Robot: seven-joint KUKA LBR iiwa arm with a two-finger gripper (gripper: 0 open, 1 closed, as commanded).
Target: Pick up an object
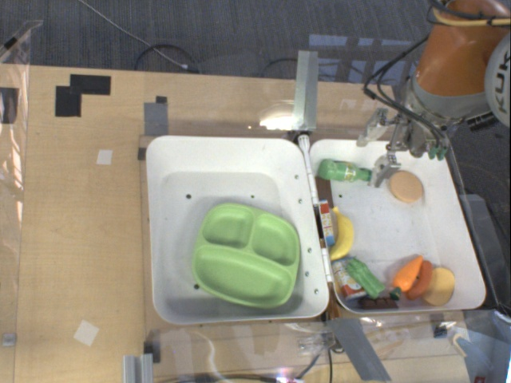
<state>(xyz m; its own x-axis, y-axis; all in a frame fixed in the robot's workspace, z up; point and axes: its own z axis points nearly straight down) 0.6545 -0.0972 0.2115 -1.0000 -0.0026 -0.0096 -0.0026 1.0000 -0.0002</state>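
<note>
My gripper (382, 146) hangs over the far part of the right bin (467, 238), open, with nothing between its fingers. Just below it lies a green bottle (345, 171) on its side, its cap end close to the lower fingertip. A tan round disc (406, 187) rests right of that. A yellow banana (342, 236) lies along the bin's left wall. At the near end sit a green packet (364, 276), an orange piece (408, 273) and a pale yellow fruit (441, 285).
The left bin (172, 214) holds a green divided plate (247, 254). A metal post (306, 86) stands behind the ridge between the bins. The arm's orange band (455, 46) and cables are at the upper right.
</note>
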